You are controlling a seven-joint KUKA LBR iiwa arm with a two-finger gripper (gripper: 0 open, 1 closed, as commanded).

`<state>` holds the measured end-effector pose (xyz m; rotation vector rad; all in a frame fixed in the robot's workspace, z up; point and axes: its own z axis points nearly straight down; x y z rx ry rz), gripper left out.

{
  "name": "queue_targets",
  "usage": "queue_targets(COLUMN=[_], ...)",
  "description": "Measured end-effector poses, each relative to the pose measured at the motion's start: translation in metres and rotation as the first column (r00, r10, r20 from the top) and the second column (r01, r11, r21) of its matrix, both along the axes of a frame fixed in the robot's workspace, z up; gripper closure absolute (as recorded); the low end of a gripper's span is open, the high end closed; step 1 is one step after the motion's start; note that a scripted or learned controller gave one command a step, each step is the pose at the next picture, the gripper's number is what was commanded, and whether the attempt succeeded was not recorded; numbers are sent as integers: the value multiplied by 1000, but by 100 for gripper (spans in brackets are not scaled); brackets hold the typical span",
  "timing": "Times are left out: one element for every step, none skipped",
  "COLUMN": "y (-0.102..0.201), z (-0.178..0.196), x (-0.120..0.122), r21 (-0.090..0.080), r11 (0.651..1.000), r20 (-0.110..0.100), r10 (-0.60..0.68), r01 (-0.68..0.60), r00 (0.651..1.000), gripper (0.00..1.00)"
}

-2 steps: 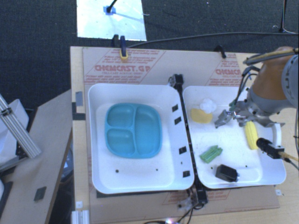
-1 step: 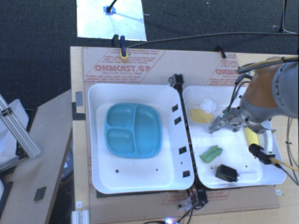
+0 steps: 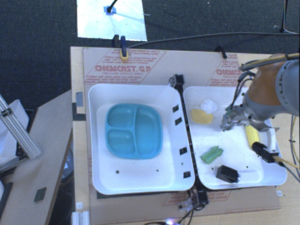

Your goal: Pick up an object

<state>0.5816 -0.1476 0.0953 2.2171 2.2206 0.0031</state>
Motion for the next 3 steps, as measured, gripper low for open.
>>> queue_targets(y=[-8,-2,-2], z=[56,102,151], x=[8,14,15], r21=[-1,0,0], r11=[1000,1000,1000], r20=[3,2,0], r10=[2,3,4], r01=[-2,-3,-4], r00=[1000,1000,1000], gripper=[100,100,100])
